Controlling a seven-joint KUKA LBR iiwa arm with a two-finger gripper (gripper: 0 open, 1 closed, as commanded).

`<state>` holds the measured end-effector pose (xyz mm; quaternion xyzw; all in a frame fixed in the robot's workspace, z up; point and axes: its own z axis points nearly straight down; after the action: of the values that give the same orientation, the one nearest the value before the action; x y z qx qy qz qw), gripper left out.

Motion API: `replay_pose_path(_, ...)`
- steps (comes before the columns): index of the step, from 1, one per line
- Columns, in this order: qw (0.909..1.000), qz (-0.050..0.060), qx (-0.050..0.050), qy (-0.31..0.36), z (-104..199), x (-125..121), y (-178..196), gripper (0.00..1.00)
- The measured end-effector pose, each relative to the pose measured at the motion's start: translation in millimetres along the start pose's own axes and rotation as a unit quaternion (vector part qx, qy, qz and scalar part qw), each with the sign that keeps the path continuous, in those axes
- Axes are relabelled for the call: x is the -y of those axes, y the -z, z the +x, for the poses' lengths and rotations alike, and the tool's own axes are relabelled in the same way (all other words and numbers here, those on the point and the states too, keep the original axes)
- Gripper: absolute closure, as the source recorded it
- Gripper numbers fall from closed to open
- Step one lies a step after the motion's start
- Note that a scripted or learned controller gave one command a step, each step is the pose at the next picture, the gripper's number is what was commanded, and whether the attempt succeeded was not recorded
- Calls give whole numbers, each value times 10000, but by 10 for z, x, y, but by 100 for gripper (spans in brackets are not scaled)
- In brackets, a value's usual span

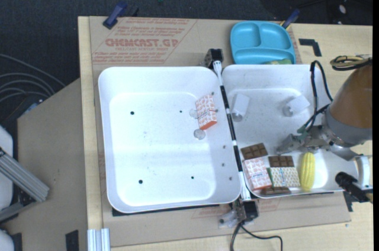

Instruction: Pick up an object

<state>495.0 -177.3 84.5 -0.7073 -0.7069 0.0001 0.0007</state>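
Two white bins side by side on the tabletop (148, 42). Left bin (118, 125): one small red-and-white carton (206, 111) near its right wall, a small round clear piece (199, 134) just below it. Right bin (260, 81): brown chocolate bar (255, 151), several printed packets (257, 173) and a yellow corn cob (307, 170) gathered at the near edge. Tool (299, 140) low over the right bin, just above the corn cob; its state cannot be told. Blue divided tray (262, 41) behind the right bin.
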Motion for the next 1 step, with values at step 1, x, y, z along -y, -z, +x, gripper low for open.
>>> replay_pose_path(1, 10000, -5, 3, 0, -69, 157, 4, 0)
